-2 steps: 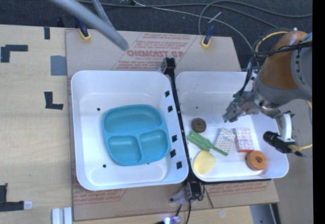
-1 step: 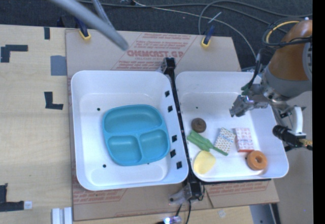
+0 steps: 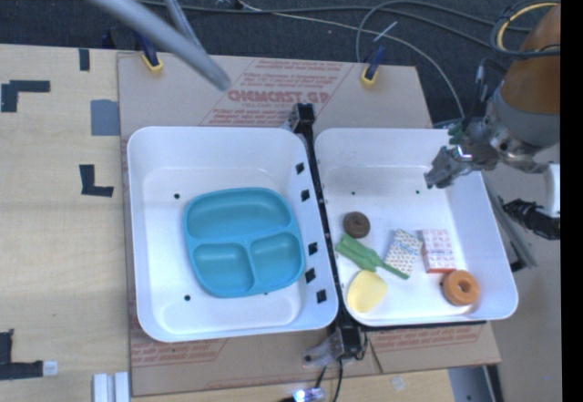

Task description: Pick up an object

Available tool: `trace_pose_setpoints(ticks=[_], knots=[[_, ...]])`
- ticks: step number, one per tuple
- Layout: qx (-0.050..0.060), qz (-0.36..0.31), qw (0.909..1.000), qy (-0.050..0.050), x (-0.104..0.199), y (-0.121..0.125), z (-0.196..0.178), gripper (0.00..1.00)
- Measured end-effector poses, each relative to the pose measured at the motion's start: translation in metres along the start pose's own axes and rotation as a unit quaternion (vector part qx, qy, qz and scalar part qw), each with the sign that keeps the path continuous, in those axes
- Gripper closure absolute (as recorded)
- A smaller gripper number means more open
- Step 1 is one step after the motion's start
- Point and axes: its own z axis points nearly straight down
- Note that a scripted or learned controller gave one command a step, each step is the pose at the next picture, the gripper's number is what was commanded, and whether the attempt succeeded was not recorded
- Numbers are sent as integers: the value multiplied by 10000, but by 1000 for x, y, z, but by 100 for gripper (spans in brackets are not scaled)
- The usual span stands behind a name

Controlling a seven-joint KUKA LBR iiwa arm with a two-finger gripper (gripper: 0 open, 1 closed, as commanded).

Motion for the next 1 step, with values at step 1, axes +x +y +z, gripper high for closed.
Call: trace_pose_setpoints(ticks=[1], knots=[[-5,2,10000,-1,0,1,-53,100]])
